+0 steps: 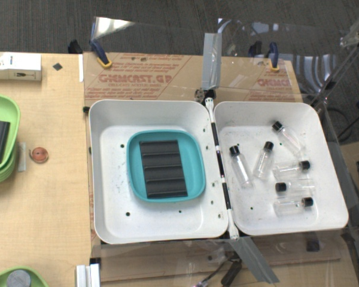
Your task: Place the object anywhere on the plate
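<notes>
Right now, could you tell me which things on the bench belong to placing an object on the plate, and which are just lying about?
Part of the job:
- teal plate, left bin, with a dark ridged insert
- six clear vials with black caps, right bin

Just lying about:
- green tray, far left
- small orange disc
- white box
- cardboard sheet behind the bins

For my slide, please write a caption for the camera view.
Teal plate holding a black ridged block in the left bin; clear vials scattered in the right bin.
</notes>
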### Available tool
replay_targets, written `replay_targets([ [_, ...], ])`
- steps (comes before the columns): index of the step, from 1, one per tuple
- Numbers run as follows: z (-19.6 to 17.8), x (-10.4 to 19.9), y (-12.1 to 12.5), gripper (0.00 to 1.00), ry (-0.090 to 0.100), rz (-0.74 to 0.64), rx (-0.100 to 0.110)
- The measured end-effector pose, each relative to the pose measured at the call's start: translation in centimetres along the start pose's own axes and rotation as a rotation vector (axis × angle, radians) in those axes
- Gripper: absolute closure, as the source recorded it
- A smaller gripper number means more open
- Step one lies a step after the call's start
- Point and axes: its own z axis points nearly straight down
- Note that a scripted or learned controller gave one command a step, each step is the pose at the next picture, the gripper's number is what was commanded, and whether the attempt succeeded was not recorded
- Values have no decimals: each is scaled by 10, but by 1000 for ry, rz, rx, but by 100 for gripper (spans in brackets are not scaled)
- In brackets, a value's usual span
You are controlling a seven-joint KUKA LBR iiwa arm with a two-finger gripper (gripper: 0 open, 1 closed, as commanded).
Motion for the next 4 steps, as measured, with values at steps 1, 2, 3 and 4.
replay_targets([
  [1,0,0,0,0,0,0,0],
  [2,0,0,0,0,0,0,0],
  [3,0,0,0,0,0,0,0],
  [4,0,0,0,0,0,0,0],
])
